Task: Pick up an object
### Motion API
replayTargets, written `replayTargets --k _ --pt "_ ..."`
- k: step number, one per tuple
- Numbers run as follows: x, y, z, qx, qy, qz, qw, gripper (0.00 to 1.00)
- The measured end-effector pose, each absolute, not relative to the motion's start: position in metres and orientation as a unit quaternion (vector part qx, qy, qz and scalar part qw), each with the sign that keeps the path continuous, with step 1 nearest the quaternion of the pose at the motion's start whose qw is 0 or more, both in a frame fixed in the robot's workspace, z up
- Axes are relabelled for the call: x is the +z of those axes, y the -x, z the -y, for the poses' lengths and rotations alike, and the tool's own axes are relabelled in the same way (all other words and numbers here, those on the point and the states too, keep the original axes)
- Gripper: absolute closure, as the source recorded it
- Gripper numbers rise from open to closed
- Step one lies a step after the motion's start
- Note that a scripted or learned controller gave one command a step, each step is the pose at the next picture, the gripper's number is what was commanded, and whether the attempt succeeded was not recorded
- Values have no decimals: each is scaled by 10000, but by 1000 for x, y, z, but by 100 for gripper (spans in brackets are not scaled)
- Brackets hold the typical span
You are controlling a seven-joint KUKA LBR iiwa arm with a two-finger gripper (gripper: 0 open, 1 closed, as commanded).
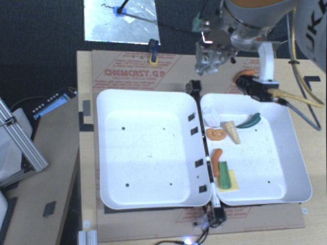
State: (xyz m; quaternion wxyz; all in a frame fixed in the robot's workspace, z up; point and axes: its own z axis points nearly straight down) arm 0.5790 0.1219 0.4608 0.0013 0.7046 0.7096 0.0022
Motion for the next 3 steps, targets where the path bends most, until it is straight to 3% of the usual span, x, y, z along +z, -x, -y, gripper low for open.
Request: replayTargets --k 1,2,3 --pt "449 -655 -140 12 -7049 -7093 10 100" --pt "450 -668 -193 16 -7041 -7101 -1 100" --pt "470 -668 -220 25 -7047 -7095 8 100"
